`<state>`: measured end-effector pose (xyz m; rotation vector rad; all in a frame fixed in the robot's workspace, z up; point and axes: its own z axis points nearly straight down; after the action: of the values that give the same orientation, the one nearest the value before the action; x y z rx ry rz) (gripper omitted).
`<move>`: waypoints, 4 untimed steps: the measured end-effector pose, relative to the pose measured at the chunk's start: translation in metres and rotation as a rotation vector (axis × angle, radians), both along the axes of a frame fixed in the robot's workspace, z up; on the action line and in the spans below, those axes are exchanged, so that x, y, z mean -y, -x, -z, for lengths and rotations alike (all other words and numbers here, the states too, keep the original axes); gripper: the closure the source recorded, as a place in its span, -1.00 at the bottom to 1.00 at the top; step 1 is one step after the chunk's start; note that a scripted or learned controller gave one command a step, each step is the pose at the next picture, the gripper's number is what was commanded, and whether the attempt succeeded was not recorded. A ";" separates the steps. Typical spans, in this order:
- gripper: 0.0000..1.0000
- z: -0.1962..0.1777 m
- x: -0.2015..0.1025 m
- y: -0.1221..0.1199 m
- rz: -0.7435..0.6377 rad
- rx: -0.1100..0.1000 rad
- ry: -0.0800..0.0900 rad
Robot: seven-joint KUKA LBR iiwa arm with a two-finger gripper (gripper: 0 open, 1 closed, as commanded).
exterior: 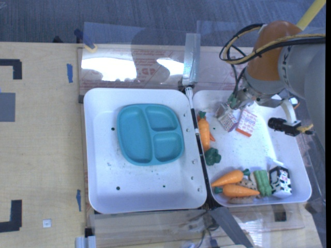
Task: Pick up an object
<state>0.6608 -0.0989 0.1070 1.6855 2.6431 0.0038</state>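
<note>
Carrots (234, 184) cluster at the right bin's (297, 154) near edge, so the pincer (235, 101), its spread impossible to tell, should descend centred over one

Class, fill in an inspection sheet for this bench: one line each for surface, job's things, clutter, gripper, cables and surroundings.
Surface: two shallow white bins side by side, left bin and right bin, on a wooden bench.
Job's things: in the right bin, three toy carrots, a green toy vegetable, a green ridged piece, a black-and-white carton, a red-and-white packet.
Clutter: a blue divided tray in the left bin.
Gripper: gripper low over the right bin's far corner, beside a grey packet; finger state unclear.
Cables: black and yellow loops above the wrist.
Surroundings: blue carpet; blue tape on the bench.
</note>
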 end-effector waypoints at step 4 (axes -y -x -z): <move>1.00 0.011 0.063 0.047 0.087 0.004 0.000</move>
<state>0.6140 -0.1619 0.0965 1.7967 2.5643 0.0070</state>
